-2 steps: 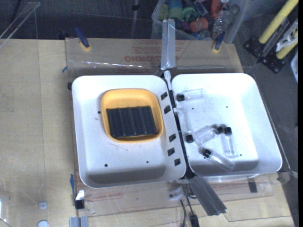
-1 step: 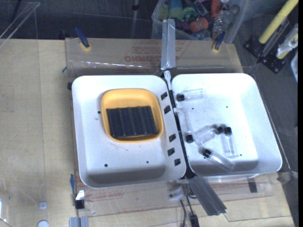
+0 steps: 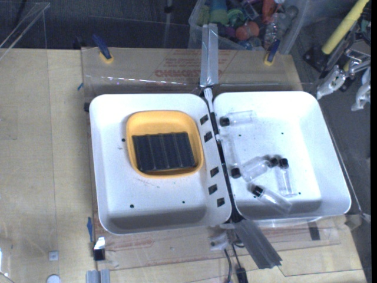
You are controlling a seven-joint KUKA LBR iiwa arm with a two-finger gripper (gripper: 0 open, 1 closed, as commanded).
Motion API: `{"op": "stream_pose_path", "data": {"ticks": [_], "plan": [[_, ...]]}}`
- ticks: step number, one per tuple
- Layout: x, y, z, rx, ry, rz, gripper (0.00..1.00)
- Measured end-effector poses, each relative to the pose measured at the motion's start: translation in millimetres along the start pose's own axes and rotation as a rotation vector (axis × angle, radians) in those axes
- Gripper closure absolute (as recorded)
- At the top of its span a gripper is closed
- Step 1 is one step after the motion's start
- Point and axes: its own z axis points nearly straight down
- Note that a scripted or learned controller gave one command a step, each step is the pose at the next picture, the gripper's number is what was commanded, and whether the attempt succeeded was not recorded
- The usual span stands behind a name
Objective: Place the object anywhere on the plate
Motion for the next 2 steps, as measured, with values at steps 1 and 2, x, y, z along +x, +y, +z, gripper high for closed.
{"op": "stream_pose_path", "data": {"ticks": [1, 2], "plan": [[1.7, -2.2, 22.7, -0.002, -0.001, 0.013, 0.0], [-1.3, -1.8, 50.8, -0.004, 0.0, -0.236, 0.0]]}}
